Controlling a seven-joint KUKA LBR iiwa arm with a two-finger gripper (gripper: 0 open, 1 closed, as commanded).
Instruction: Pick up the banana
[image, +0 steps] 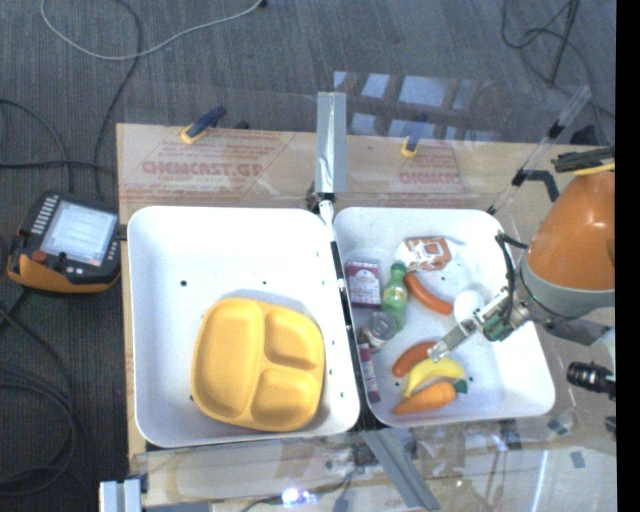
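**Right, approach to the banana – grasp not made yet**

The arm's two-finger gripper (443, 347) reaches in from the right, its slim fingers slanting down-left into the right-hand shallow white bin (520, 385). Tips sit over the near end of an orange-red sausage-shaped toy (412, 358), just above the small curved yellow plastic banana (436, 374). Can't tell how wide the fingers stand, and nothing shows between them, so I judge it's carrying nothing

Banana lies in the front part of that bin, wedged: sausage toy touching on its upper left, an orange plastic carrot (426, 398) pressed along its lower edge

Doing it well, my read:
- shift tips slightly toward the front edge so they centre on the yellow body, not the sausage
- straddle the banana across its short width; fingers along the curve would likely slip
- neighbours are tight, so a finger may land on the carrot or drag it up too
- descend straight, close, lift slowly

The yellow compartment tray (260, 363) in the left white bin (160, 250) is well apart, no concern
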